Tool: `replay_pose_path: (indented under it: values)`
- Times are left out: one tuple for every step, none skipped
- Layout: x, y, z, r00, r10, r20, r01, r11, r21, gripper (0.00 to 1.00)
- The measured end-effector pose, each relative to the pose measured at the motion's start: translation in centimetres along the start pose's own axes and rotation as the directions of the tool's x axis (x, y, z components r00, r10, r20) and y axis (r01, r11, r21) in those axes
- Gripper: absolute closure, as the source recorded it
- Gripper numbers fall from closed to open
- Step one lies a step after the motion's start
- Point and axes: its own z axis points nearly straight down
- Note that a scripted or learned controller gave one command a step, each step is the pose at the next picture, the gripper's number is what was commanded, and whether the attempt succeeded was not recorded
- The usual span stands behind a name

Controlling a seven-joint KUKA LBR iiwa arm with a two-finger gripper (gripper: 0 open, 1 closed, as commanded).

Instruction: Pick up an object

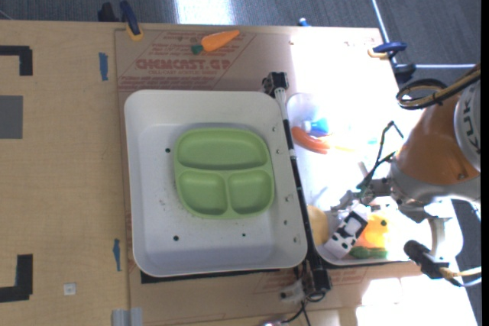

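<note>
The right bin [336,72] is washed out by bright light. An orange-red curved piece [309,140] and a small blue piece [318,125] lie near its left wall. At its front left corner there is a yellow rounded object [315,224], with an orange and yellow toy [373,233] over something green [368,253] just to the right. My gripper [349,230], black and white, hangs low over that front corner between the yellow object and the orange toy. Nothing shows clearly as held.
The left bin [145,164] holds a green divided plate [224,172]. An orange carrot toy [217,40] lies on the cardboard behind the bins. Clamps [388,50] sit at the bench's back edge. The arm's orange band [428,149] and cables [419,91] stand over the right bin's right side.
</note>
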Motion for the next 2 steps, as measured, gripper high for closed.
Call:
replay_pose_path:
  values:
    - [-6.0, 7.4, 0.2, 1.000, -0.001, 0.000, 0.001, 1.000, 0.006, 0.00]
    - [-0.9, 2.4, 0.1, 1.000, -0.001, -0.002, 0.001, 1.000, 0.006, 0.00]
